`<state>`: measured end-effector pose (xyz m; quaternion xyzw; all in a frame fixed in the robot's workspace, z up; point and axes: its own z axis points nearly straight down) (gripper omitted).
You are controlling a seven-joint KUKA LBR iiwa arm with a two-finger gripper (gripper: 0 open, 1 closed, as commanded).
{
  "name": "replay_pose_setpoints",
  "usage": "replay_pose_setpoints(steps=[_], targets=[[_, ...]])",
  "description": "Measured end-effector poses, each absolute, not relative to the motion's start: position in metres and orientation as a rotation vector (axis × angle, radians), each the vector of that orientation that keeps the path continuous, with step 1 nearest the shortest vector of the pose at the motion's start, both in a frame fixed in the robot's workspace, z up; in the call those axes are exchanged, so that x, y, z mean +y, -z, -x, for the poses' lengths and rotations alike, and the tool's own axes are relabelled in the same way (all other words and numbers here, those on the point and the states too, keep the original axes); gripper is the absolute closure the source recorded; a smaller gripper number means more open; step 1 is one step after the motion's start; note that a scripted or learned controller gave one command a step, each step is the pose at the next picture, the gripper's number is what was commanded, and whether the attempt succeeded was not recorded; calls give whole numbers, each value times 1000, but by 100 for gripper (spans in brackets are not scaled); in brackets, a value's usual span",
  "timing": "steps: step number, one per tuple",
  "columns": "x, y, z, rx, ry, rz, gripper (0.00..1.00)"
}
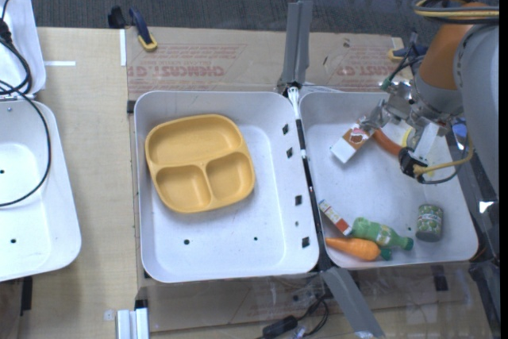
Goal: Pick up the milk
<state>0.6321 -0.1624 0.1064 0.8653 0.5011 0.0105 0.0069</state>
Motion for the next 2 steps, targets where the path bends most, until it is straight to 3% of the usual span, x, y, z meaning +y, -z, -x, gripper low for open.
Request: replay_pose_setpoints(steps=[1,2], targets=[[-114,-116,-651,1356,-11,-2828,0],[-64,-191,-653,877,5,-3016,0]])
